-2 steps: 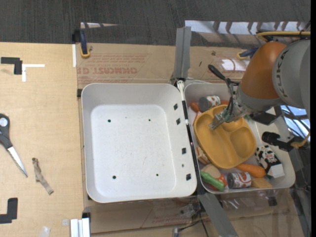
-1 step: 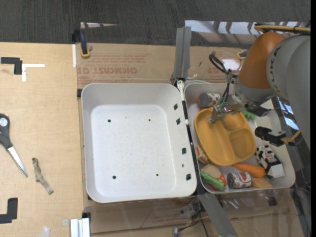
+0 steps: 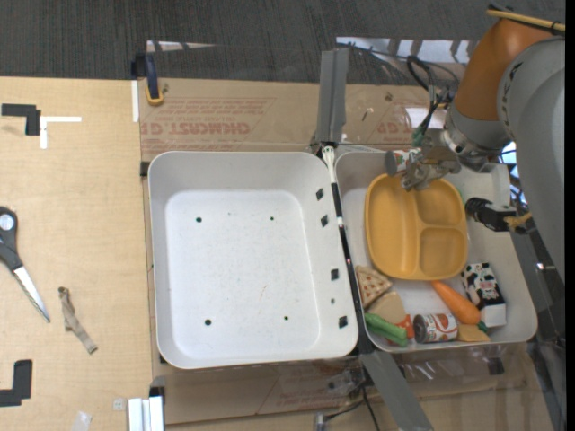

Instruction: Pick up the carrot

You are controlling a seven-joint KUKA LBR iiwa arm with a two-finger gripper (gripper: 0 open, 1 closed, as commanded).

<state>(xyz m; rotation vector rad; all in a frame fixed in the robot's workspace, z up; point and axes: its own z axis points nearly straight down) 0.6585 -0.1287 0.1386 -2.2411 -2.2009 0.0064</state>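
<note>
Bench: a pale wood top (image 3: 72, 223) fills the 9 o'clock side, with a brown cardboard sheet (image 3: 234, 119) under the bins' 12 o'clock edge.
Floor: dark ribbed carpet (image 3: 225, 12) runs along 12 o'clock.
Bench clutter: scissors (image 3: 18, 268) lie at 9 o'clock, and a small crumpled scrap (image 3: 76, 321) lies toward 8 o'clock; black brackets sit at the bench's corners.
Left bin: the wide white tray (image 3: 238, 254) sits at centre, its floor bare apart from specks.
Right bin: the second white tray (image 3: 512, 321) is at 3 o'clock, touching the left one along a hinged divider.
Yellow plate: a divided dish (image 3: 418, 227) takes up the right bin's upper half.
Carrot: the orange carrot (image 3: 456, 302) lies in the right bin at about 5 o'clock from the plate, just off its rim, slanting down to the right, well apart from the gripper.
Neighbours: a cow-patterned carton (image 3: 483, 285) sits just at 3 o'clock of the carrot, a can (image 3: 437, 328) at 6 o'clock, green vegetable (image 3: 386, 330) and cracker-like pieces (image 3: 375, 285) at 9 o'clock.
Arm: grey with its orange band, it enters from 2 o'clock and bends down toward the plate.
Gripper: the gripper (image 3: 415, 171) hovers over the plate's 12 o'clock rim; whether its fingers are apart or together cannot be told.
</note>
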